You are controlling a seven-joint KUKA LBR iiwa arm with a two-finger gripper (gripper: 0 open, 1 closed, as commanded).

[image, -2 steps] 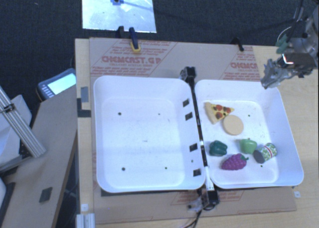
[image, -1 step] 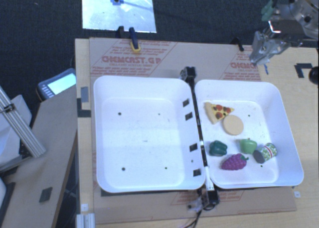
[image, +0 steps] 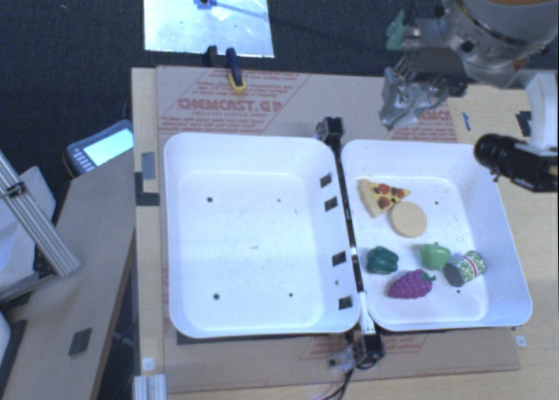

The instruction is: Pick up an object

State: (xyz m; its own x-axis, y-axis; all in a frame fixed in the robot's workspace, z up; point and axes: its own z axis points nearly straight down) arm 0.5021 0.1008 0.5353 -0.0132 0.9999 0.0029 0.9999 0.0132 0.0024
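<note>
While the claw (image: 409,103) hangs above the far edge of the right bin (image: 498,215), nothing has been lifted yet, so the task looks barely begun. Its fingers point down over the cardboard behind the bin, and from this slant I cannot tell whether they stand wide or narrow; no object sits between them.

All 6 candidates lie in the right bin. A pizza slice (image: 381,195) rests near the bin's far left corner, with a round tan cookie (image: 408,219) just beside it, touching or nearly so. Closer to the near edge sit a dark green pepper (image: 382,259), a light green pepper (image: 435,255), a bunch of purple grapes (image: 410,285) and a small can (image: 466,267) lying on its side. The can and the light green pepper are close together; the grapes lie just in front of the 2 peppers.

The left bin (image: 249,232) holds no objects.

What remains, by my reading, is nearly everything: choosing 1 item, moving the claw forward over it, descending, closing and raising. The pizza slice and cookie lie nearest the claw, though both look flat and may be awkward to pinch.
</note>
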